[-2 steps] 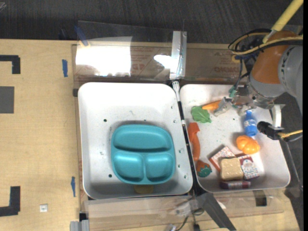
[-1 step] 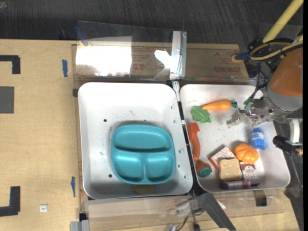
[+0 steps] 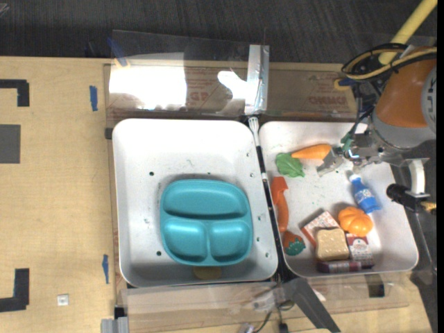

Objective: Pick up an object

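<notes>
Jaws (image 3: 338,156) low over the far part of the right bin (image 3: 406,252); open or closed, cannot tell. Toy carrot (image 3: 312,152) lies just left of them, long axis left-right, leafy end (image 3: 289,165) leftmost. Blue bottle (image 3: 363,193) sits nearer, to the right.

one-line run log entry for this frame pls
phase: reach | gripper: over right bin, at the toy carrot, nothing seen held | left bin: teal divided tray | grasp: not confirmed
</notes>
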